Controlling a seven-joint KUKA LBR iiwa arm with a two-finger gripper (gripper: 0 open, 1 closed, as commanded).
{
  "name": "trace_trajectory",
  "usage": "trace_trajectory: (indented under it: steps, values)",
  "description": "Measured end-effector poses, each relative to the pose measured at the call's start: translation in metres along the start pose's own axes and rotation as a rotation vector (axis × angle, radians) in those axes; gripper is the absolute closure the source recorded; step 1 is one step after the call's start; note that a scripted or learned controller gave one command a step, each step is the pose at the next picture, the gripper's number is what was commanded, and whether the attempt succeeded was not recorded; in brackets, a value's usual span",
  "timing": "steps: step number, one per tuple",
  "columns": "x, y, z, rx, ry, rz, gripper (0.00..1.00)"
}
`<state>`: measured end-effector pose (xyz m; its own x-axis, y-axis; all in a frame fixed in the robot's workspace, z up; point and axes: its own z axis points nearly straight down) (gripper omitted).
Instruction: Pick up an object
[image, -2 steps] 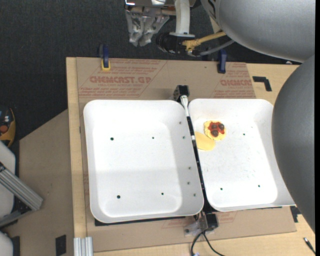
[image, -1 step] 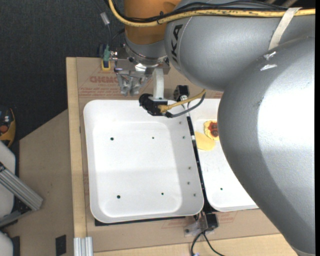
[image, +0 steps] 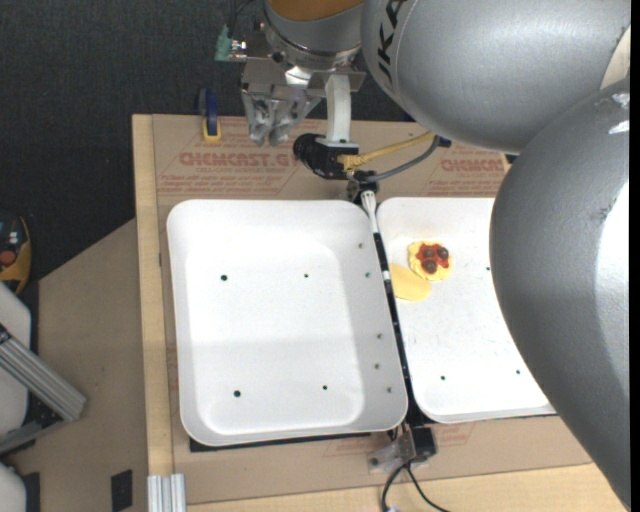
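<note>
In the right bin (image: 470, 395), near its left wall, lies a small yellow piece topped with dark red berries (image: 430, 257). A flat yellow disc (image: 408, 286) touches its lower left side. My gripper (image: 303, 122) hangs at the top of the camera view, beyond the far rim of the left bin (image: 200, 330) and over the cardboard. It is open, its two fingers stand apart, and nothing is between them. It is well away from both yellow pieces, up and to their left.
The grey arm covers the upper right of the view and part of the right bin. A black fitting with a yellow cable (image: 320, 156) sits by the bins' far corner. A blue clamp (image: 210, 112) stands at the cardboard's far edge.
</note>
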<state>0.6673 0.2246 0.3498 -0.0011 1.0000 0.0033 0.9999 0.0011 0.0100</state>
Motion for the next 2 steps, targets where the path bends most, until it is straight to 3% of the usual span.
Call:
trace_trajectory:
  steps: [1,2]
  values:
    - [-0.025,0.0,-0.017,0.005,-0.002,0.003,1.0]
    - [0.001,-0.002,0.05,0.017,-0.005,-0.001,1.0]
